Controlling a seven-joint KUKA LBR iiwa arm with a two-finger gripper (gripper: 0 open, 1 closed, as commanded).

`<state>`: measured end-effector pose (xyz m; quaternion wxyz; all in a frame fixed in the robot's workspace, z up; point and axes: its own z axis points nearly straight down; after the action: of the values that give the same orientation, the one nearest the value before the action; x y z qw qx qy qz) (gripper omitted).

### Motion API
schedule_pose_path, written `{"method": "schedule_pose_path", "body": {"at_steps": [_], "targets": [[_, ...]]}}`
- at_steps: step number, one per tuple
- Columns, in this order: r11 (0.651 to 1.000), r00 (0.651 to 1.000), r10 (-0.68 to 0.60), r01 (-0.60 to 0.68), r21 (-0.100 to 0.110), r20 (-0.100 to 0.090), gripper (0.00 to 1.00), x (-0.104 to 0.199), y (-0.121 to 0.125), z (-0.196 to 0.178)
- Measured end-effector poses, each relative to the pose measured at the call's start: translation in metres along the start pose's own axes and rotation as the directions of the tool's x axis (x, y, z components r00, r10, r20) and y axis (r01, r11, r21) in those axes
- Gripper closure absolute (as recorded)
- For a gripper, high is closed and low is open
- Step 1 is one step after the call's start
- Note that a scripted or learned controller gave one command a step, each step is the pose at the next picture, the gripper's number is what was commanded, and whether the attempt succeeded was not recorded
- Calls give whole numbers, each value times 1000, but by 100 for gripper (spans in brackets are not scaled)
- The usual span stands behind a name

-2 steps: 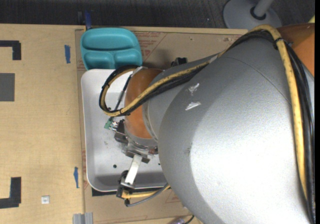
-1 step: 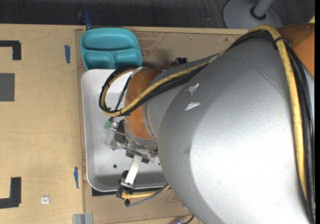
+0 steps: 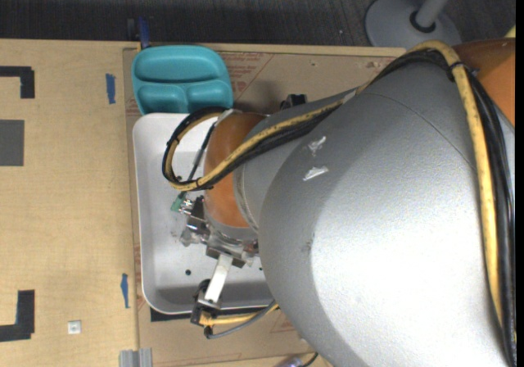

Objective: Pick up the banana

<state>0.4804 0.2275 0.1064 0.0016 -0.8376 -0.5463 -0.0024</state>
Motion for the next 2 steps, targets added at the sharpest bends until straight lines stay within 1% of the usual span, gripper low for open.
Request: {"method": "schedule_pose_path", "body": {"at_steps": [2], "targets": [[1000, 1000, 0, 0, 0, 0, 0, 0, 0, 0]]}}
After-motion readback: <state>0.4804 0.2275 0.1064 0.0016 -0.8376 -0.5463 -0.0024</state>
